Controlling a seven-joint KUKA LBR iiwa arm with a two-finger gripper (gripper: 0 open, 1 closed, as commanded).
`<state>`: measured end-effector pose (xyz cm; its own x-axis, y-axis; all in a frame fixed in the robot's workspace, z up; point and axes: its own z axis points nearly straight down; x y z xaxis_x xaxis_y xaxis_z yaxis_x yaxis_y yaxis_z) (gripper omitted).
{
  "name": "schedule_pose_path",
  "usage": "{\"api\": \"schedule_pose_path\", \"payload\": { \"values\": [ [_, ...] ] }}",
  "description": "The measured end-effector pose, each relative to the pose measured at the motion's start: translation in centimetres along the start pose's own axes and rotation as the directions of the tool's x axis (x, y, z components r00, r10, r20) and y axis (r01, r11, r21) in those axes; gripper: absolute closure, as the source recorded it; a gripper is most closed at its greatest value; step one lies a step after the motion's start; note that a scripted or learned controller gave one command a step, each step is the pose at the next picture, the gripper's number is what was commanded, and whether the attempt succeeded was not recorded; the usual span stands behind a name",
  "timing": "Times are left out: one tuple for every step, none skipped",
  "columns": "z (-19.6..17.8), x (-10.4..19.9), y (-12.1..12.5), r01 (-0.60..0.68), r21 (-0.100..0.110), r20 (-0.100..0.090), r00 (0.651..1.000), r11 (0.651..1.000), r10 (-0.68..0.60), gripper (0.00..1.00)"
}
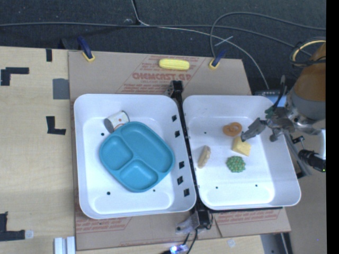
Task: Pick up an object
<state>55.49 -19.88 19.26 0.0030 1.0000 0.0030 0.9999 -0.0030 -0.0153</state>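
The right bin holds a brown ring-shaped piece, a yellow wedge, a green knobbly ball and a beige oblong piece. My gripper hangs over the bin's right side and is open, with nothing between its fingers. Its left fingertip ends just above the yellow wedge's upper right corner; whether it touches the wedge I cannot tell. The left bin carries a blue divided plate and a small white cup lying on its side.
A yellow oblong toy lies on the cardboard behind the bins, between two blue clamps. Black cables run across the dark floor at the back. The bins meet at a black-clipped ridge.
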Motion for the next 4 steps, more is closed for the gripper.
{"api": "schedule_pose_path", "payload": {
  "values": [
    [-0.9,0.1,0.3,0.004,-0.014,0.003,1.0,1.0,-0.004,0.0],
    [5.4,-0.3,0.0,0.004,-0.011,0.003,1.0,1.0,-0.004,0.0],
    [10.6,-0.3,0.1,0.005,-0.014,0.005,1.0,1.0,-0.005,0.0],
    [9.3,-0.3,0.2,0.005,-0.017,0.005,1.0,1.0,-0.005,1.0]
  ]
}}
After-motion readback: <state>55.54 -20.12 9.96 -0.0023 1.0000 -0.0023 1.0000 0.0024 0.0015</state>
